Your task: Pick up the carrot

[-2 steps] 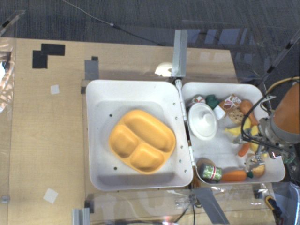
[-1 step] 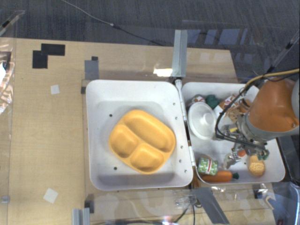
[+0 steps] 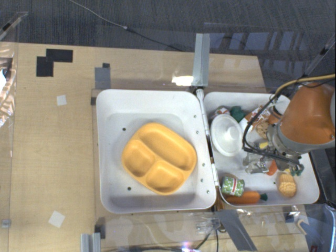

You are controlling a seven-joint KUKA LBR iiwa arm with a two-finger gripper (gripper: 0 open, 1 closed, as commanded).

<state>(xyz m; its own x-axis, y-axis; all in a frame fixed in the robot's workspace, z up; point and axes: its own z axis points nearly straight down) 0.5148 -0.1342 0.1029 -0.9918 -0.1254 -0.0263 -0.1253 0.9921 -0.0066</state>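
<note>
Gripper (image 3: 258, 165) low in right bin (image 3: 314, 192), finger state cannot tell, nothing visibly held. Carrot (image 3: 247, 197) at its 7 o'clock, near front wall, touching green can (image 3: 232, 185). White bowl (image 3: 227, 135) at 10 o'clock. Yellow divided plate (image 3: 159, 157) in left bin (image 3: 110, 140).

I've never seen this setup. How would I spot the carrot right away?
Look in the right-hand white bin, along its near edge. The carrot lies flat there, just below a small green can. It is the long, thin orange item with a dark green tip.
</note>
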